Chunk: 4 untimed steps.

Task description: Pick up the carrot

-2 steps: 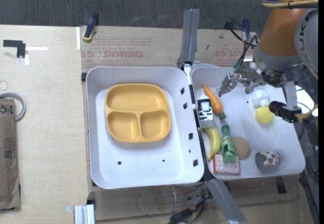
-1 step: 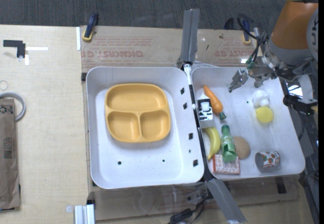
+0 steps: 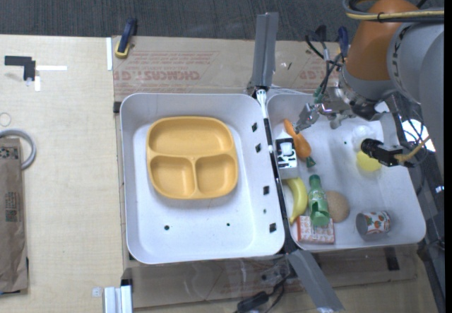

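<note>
White plastic, the right bin (image 3: pixel 395 234) holds the carrot (image 3: pixel 299 140) near its back left corner, close to the left wall, long axis running back to front. The jaws (image 3: pixel 311 115) hover just behind and right of it; open or shut, I cannot tell.
</note>
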Available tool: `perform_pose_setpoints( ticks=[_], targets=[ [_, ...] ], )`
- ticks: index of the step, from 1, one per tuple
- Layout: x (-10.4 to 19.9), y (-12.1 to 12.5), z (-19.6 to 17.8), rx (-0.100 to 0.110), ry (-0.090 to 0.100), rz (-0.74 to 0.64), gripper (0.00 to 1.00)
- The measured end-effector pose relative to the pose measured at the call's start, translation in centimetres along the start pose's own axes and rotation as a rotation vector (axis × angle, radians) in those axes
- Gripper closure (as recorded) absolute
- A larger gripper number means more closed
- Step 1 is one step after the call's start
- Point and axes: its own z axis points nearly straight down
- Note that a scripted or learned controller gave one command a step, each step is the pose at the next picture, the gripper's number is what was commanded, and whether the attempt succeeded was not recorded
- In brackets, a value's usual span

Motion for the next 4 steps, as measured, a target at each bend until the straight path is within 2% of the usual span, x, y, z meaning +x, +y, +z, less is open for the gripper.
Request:
perform_pose_setpoints(
  ticks=[1,2,3,4],
  targets=[
    [-2.7,-3.3,-17.3,-0.001,-0.001,0.215,0.00],
    [-3.2,-0.9,-19.0,-0.002,-0.002,0.034,0.00],
    [9.3,2.6,-9.0,0.000,0.000,-0.158,0.00],
    [9.3,2.6,-9.0,0.000,0.000,-0.158,0.00]
  ],
)
